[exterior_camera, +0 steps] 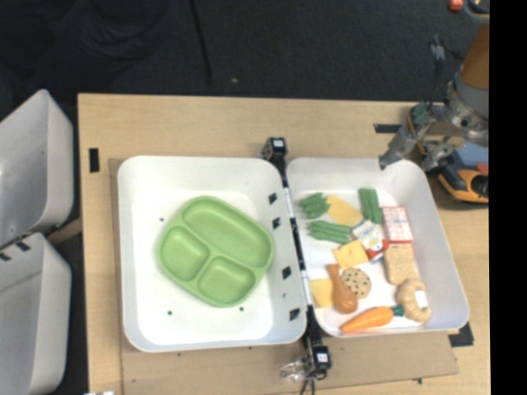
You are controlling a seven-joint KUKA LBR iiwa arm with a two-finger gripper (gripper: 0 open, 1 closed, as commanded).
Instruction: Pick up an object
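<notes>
The end effector [401, 149] hovers at the right bin's [440, 220] far rim, holding nothing; its open or closed state cannot be determined; toy foods, including a carrot [368, 319], lie inside that bin; the green tray [216, 250] occupies the left bin [140, 303].

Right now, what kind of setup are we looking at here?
Probably a robot pick-and-place test bench, not a real kitchen. Two white bins sit side by side on a wooden bench: the left bin holds a green divided plate, the right bin toy food such as a carrot. The tool hangs at the right bin's far corner.
</notes>
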